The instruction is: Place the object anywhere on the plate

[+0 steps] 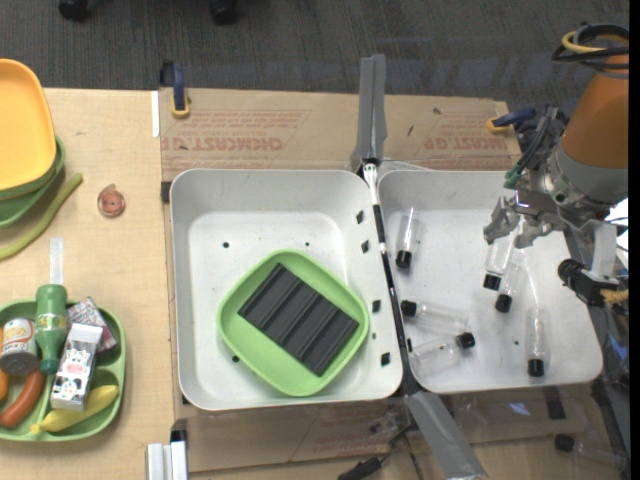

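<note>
A green plate (232,308) lies in the left bin (200,218), and a black ridged slab (300,316) rests on it. Several clear tubes with black caps lie scattered in the right bin (450,218), among them one tube (405,236) near the left wall and two tubes (497,263) (506,290) close together further right. My gripper (515,232) hangs over the right bin's far right part, just above that pair. Its fingers stand apart, and I see nothing between them.
Other tubes (432,315) (442,346) (536,343) lie toward the right bin's front. A divider rail (372,118) runs between the bins. Left of the bins sit a yellow dish (22,118) and a green tray (100,408) of toy food.
</note>
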### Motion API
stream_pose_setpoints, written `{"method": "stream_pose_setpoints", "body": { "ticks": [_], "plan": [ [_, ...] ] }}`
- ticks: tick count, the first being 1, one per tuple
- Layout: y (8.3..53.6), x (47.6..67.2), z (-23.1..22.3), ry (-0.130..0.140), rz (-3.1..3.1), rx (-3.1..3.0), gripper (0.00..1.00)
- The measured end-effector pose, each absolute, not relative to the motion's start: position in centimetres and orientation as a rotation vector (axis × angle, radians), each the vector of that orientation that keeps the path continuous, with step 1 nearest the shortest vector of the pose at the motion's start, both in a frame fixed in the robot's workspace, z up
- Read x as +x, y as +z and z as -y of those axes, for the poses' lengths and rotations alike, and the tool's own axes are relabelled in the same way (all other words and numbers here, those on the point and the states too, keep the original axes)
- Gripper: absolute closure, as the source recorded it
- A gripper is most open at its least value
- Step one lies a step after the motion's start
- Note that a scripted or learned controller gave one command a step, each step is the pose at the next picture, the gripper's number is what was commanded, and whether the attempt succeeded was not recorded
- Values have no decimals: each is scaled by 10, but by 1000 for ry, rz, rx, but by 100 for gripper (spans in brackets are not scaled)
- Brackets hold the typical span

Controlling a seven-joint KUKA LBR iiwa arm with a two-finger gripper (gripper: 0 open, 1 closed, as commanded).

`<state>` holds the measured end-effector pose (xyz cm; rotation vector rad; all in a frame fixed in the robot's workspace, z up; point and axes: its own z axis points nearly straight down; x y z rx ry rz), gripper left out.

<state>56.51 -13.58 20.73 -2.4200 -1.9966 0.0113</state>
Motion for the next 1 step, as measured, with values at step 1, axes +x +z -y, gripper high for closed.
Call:
{"method": "stream_pose_setpoints", "body": {
  "ticks": [1],
  "plan": [
    [207,565,136,11,1996,-2420,0]
  ]
}}
